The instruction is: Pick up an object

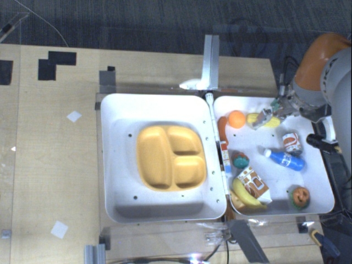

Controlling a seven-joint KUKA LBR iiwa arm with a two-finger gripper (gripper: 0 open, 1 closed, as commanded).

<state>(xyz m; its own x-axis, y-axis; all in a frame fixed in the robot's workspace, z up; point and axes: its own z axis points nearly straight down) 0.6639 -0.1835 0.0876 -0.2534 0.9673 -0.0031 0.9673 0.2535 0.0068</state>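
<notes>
I see the gripper (273, 110) low at the right white bin's (324, 201) far edge, over a yellow lumpy toy (263, 120) beside an orange ball (236, 119); I cannot tell its finger state. I'd centre on the toy before squeezing.

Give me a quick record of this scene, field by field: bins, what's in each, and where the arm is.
left bin: holds a yellow divided tray
right bin: holds several small items
items in right bin: orange ball, blue bottle, banana, brown-and-white carton, small can, yellow object
arm: reaches in from the right, over the right bin's far corner
gripper: at the yellow object; grasp cannot be told
</notes>
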